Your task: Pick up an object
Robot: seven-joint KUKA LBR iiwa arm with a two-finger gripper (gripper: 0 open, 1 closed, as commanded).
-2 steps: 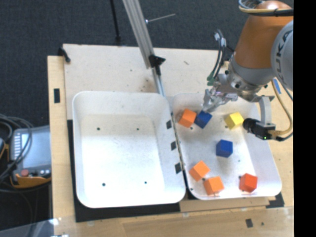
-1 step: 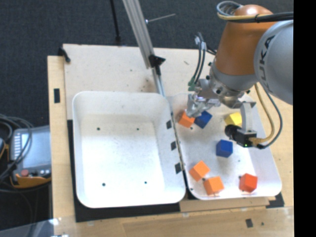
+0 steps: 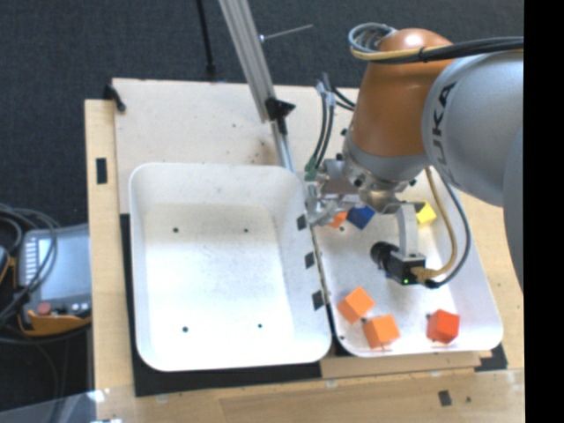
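The gripper (image 3: 345, 203) hangs low over the far left part of the right bin (image 3: 476, 300), mostly hidden under the orange wrist band. Right beneath it lie a blue block (image 3: 359, 218) and a small orange piece (image 3: 338, 221); whether either is held cannot be told. A yellow block (image 3: 426, 213) pokes out to the right of the wrist. Near the bin's front edge sit two orange cubes (image 3: 357, 304) (image 3: 382, 330) and a red-orange block (image 3: 443, 326).
The left bin (image 3: 150, 192) adjoins the right one along a shared rim (image 3: 315, 271). A slanted aluminium rail (image 3: 251, 55) rises behind the bins. A black cable unit (image 3: 397, 263) dangles from the arm over the right bin's middle.
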